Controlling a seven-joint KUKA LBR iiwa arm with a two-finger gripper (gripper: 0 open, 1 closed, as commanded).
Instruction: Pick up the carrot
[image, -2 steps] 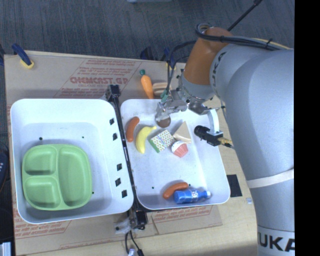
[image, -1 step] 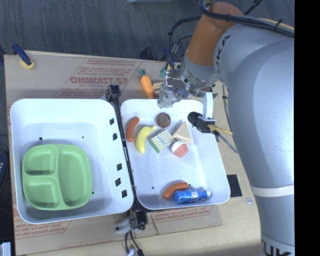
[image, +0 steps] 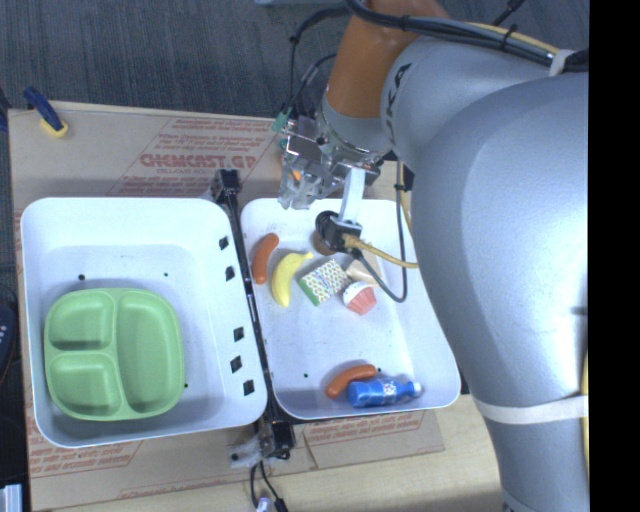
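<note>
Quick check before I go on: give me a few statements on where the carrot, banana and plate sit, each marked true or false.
1. The carrot lies in the right bin. True.
2. The green plate is in the right bin. False: it sits in the left bin.
3. The banana lies beside the carrot. True.
4. The blue bottle lies at the right bin's far edge. False: it lies at the near edge.

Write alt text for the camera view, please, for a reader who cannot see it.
A grey robot arm reaches from the right over the far end of the right white bin, its gripper above the bin's far rim. That bin holds two orange carrot-like pieces, a banana and a blue bottle; the left bin holds a green divided plate.
</note>
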